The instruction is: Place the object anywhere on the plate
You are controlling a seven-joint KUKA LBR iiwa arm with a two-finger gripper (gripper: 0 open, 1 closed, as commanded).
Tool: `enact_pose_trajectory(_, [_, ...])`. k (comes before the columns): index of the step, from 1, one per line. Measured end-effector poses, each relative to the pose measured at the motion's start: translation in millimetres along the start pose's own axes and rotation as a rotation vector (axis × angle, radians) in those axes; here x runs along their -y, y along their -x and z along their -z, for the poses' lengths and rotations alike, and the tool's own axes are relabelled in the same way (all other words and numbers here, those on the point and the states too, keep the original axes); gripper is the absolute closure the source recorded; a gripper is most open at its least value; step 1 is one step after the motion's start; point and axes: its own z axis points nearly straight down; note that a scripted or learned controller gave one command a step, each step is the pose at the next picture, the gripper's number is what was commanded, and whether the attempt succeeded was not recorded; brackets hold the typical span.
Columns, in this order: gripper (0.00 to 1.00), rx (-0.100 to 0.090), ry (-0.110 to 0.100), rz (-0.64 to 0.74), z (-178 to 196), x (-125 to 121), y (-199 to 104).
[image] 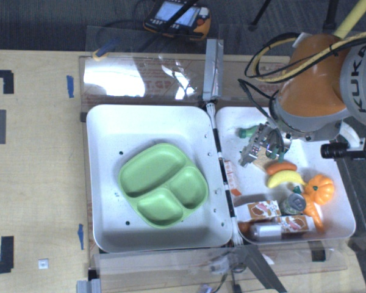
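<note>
While the green plate (163, 184) sits bare in the left bin (104, 127), the gripper (260, 145) hangs low over the right bin (348, 221), just beside a banana (285, 178). How its tool stands I cannot tell. Nearby lie a small pumpkin (319, 188), what looks like a carton (263, 210) and a bottle (279, 227).
</note>
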Motion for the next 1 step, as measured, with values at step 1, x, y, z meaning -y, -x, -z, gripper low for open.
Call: enact_pose_trajectory(1, [1.00, 0.004, 0.002, -0.083, -5.4, -14.8, 7.8])
